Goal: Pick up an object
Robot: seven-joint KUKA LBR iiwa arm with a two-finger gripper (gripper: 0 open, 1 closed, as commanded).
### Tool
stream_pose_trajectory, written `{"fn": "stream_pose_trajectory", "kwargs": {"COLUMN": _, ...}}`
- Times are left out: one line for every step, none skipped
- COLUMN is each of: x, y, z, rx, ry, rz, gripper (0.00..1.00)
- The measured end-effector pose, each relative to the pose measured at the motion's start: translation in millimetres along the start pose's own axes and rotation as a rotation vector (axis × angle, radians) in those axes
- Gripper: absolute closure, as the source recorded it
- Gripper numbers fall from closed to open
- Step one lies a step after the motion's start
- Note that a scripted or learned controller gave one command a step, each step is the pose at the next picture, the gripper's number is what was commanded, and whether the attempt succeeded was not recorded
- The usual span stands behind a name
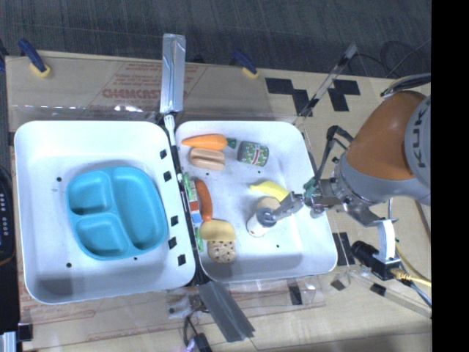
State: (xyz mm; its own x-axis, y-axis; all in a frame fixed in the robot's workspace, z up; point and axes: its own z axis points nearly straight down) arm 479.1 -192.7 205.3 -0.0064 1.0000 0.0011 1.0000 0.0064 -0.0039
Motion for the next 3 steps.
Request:
{"fn": "stream_pose_trajectory", "kwargs": {"x": 19.8, "y": 58.6, "z": 94.3, "rx": 0.007, "ry": 0.003, "rz": -0.106, "gripper": 0.0}}
{"fn": "stream_pose_trajectory", "kwargs": {"x": 18.6, "y": 60.3, "z": 81.7, "rx": 0.003, "ry": 0.001, "rz": -0.108, "gripper": 1.0}}
{"fn": "stream_pose_trajectory", "kwargs": {"x": 52.5, "y": 145.9, "z": 61.5, "rx": -0.006, "ry": 0.0, "rz": -0.163, "gripper": 1.0}}
